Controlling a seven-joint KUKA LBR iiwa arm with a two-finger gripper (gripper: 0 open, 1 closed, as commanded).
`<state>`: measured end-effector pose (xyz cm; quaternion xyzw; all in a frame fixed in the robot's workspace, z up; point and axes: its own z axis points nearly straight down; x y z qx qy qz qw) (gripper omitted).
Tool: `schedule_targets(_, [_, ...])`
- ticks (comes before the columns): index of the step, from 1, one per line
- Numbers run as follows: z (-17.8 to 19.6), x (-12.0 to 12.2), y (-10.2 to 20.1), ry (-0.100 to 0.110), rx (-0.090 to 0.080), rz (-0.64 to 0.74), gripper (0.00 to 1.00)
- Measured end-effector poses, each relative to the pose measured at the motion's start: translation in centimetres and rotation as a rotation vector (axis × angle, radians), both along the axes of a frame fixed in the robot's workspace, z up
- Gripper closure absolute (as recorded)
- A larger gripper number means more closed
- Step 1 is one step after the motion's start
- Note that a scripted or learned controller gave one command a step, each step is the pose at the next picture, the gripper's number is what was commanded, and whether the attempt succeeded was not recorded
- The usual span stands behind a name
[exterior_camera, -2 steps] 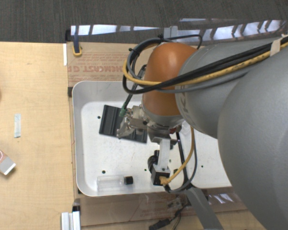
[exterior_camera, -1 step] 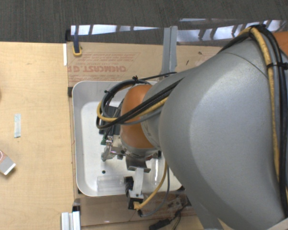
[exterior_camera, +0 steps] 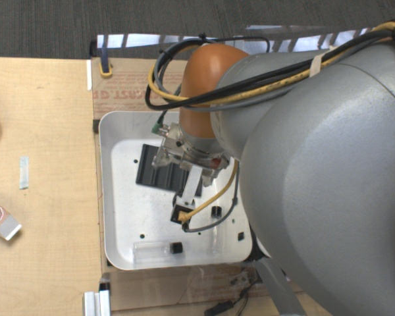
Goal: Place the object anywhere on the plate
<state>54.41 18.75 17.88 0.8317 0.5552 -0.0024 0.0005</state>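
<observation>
The claw (exterior_camera: 186,162) hangs over the middle of the bin (exterior_camera: 107,196), and the arm's bulk hides whether it is clenched or released. A black slab (exterior_camera: 153,168), probably the task's thing, lies flat on the bin's floor just left of the claw, toward the bin's left wall. No plate can be made out for certain, so the carry's direction is unclear.

The arm (exterior_camera: 329,137) has a smooth, matt grey shell with a glossy orange band (exterior_camera: 207,78). The bin (exterior_camera: 118,196) looks like smooth white plastic with a faint sheen. The bench (exterior_camera: 39,242) is pale wood, matt. The cables (exterior_camera: 184,97) are rubbery black and yellow.
</observation>
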Motion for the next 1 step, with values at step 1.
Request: schedule_targets(1, [-8.44,-3.73,3.99,0.002,-0.003,-0.424,0.0])
